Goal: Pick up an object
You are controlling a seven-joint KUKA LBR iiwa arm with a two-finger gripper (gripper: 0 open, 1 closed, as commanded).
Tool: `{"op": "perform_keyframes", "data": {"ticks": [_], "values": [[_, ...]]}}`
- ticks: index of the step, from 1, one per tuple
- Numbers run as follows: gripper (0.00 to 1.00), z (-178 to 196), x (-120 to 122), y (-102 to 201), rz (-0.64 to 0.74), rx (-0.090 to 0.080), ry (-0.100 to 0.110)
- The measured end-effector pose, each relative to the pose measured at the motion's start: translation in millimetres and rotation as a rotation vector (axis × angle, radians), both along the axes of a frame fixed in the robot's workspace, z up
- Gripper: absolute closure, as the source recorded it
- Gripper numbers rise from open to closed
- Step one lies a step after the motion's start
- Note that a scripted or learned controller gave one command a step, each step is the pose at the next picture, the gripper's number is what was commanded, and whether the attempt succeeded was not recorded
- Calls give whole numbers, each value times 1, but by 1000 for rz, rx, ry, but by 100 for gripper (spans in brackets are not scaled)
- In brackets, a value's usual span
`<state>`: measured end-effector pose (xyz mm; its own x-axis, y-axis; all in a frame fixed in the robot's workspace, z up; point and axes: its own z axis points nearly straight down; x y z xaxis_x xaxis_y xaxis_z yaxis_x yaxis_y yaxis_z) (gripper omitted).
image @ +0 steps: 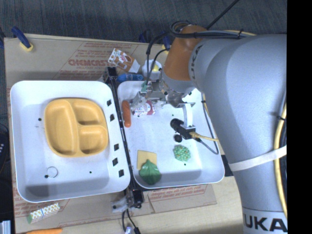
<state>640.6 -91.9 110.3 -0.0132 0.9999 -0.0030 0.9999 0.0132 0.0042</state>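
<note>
Looks like the reach-in step: gripper [146, 97] sits low at the right bin's [212, 172] 11 o'clock corner, over a red-and-white packet [145, 110] beside the hot dog [126, 113]. Can't tell how the jaws stand. Next it needs a clean close, then lift.

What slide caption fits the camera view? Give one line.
KUKA arm's gripper reaches into the right bin near a hot dog, with green toys in front; a yellow tray sits in the left bin.

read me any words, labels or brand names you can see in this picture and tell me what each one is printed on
"UKA", the visible part of a brand name, on the grey arm's base.
Red print on the cardboard sheet behind the bins: too blurred to read.
Print on the small packet above the bins: too small to read.
</note>
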Motion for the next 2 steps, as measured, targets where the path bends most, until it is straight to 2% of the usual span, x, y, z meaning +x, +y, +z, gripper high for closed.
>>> {"op": "perform_keyframes", "data": {"ticks": [1,2], "values": [[100,10,0,0,3,1,2],[100,81,-34,28,-247,2,6]]}}
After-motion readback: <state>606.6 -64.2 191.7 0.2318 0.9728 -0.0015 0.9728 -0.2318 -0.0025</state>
